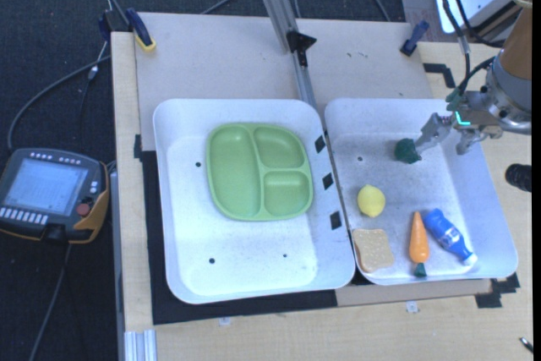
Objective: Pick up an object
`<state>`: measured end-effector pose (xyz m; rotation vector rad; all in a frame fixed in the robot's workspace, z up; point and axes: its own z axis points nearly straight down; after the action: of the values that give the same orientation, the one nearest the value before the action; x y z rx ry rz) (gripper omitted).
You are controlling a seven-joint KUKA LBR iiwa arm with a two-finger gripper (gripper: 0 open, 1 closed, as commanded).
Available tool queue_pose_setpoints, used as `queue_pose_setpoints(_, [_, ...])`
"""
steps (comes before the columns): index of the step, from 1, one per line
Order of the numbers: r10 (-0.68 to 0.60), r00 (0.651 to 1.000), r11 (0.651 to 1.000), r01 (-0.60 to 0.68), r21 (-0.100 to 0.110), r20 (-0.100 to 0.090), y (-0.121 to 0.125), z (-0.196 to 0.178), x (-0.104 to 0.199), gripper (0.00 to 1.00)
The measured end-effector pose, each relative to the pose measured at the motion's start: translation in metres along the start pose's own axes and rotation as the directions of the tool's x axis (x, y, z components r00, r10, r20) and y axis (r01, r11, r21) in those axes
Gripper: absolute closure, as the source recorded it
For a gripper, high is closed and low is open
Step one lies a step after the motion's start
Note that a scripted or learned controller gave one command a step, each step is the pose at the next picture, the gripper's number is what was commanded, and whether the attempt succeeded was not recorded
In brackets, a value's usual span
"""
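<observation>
Green lumpy object (407, 151), tool (449, 136) beside

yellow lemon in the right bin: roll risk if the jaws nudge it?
Probably. The lemon looks rounded and smooth, so a side push would likely roll it across the right bin. It lies apart from the bread slice and carrot, so little would stop it.

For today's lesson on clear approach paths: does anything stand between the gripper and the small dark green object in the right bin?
Nothing visible does. The gripper hangs over the right bin, just right of the dark green object, with bare bin floor between. The lemon, carrot, blue bottle and bread slice lie nearer the bin's front.
</observation>
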<state>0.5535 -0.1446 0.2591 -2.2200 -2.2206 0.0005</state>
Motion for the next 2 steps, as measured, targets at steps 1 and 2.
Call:
queue_pose_setpoints(1, [0.0, 1.0, 1.0, 0.0, -0.001, 0.0, 0.0, 0.0, 0.0, 0.0])
queue_pose_setpoints(2, [0.001, 1.0, 1.0, -0.001, 0.005, -0.001, -0.008, 0.046, -0.003, 0.0])
